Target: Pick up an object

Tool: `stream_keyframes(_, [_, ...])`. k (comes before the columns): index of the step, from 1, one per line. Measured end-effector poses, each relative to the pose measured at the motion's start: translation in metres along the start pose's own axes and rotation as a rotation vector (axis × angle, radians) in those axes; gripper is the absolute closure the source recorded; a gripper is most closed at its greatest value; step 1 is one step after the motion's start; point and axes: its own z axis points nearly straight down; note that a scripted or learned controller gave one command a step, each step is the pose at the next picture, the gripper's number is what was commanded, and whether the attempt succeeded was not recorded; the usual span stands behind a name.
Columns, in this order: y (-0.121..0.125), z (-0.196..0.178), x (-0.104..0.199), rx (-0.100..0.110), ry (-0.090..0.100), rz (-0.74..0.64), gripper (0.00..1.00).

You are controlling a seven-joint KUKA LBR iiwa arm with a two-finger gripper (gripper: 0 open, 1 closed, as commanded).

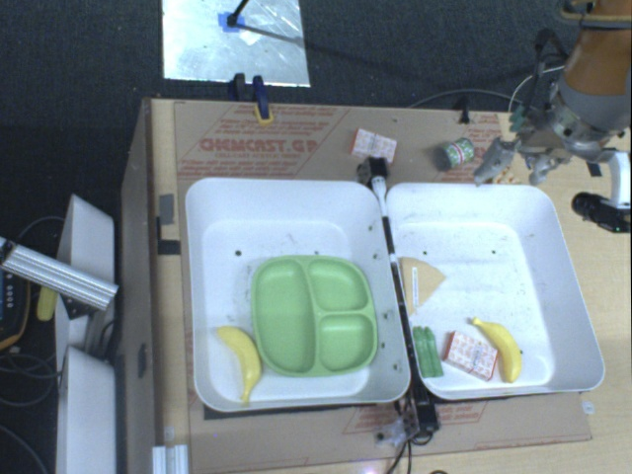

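Hand sits above the far right corner of the right bin, fingers spread apart, nothing between them. Right bin: banana, red-white packet, green item, tan wedge. Left bin: green divided plate, second banana beside it.

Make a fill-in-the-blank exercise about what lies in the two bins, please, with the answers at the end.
1. The green plate lies in the ____ bin.
2. Each bin holds one yellow ____.
3. In the right bin, the red card lies between the green stick and the ____.
4. The gripper hangs over the far edge of the ____ bin.

Answers: left; banana; banana; right
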Motion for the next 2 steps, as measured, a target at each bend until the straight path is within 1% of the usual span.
stream_keyframes(1, [-0.070,0.030,-0.044,0.002,-0.001,0.002,0.00])
stream_keyframes(2, [-0.149,0.090,-0.057,0.003,0.000,0.003,0.00])
